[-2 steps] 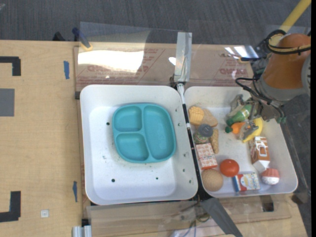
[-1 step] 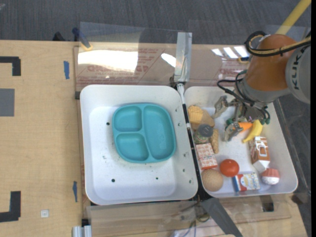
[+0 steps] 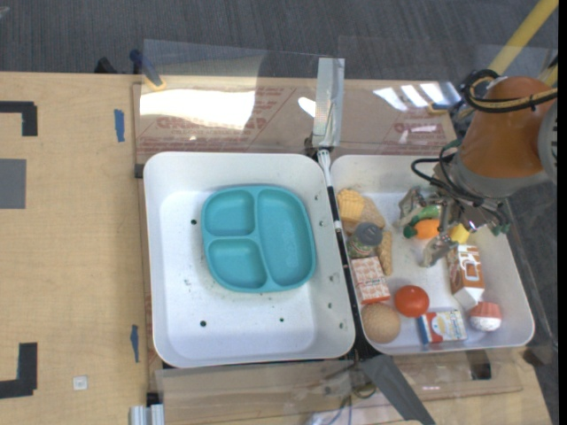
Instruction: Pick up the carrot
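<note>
The carrot (image 3: pixel 427 228), a small orange piece with a green top, lies in the upper middle of the right bin (image 3: pixel 521 299). My gripper (image 3: pixel 423 227) hangs directly over it from the arm with the orange band (image 3: pixel 501 136). It is open, with one grey finger above and left of the carrot and the other below it. The carrot sits between them on the bin floor, partly hidden by cables and the wrist.
The right bin is crowded: a corn cob (image 3: pixel 352 204), a grey round piece (image 3: pixel 368 234), a red packet (image 3: pixel 369 279), a tomato (image 3: pixel 411 301), a tan ball (image 3: pixel 381 322), a carton (image 3: pixel 466 268) and a yellow piece (image 3: pixel 459 233). A teal divided plate (image 3: pixel 260 237) sits in the left bin (image 3: pixel 168 264).
</note>
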### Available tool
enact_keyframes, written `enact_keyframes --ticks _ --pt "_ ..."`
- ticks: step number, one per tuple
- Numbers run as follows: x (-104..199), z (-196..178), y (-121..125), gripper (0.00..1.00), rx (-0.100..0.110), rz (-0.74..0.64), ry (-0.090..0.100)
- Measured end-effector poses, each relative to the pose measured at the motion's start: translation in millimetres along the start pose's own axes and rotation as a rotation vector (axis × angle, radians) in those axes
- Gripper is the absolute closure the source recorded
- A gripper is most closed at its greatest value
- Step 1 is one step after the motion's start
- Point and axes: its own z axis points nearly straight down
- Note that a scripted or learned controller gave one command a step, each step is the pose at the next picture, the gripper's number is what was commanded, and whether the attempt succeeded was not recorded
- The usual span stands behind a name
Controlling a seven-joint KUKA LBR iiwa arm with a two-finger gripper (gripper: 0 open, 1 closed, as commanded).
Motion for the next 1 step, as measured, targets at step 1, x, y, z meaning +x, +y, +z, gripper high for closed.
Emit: enact_keyframes --ticks 1 --pt "-4.3 -10.3 0.3 1.00 0.003 -0.001 -0.008"
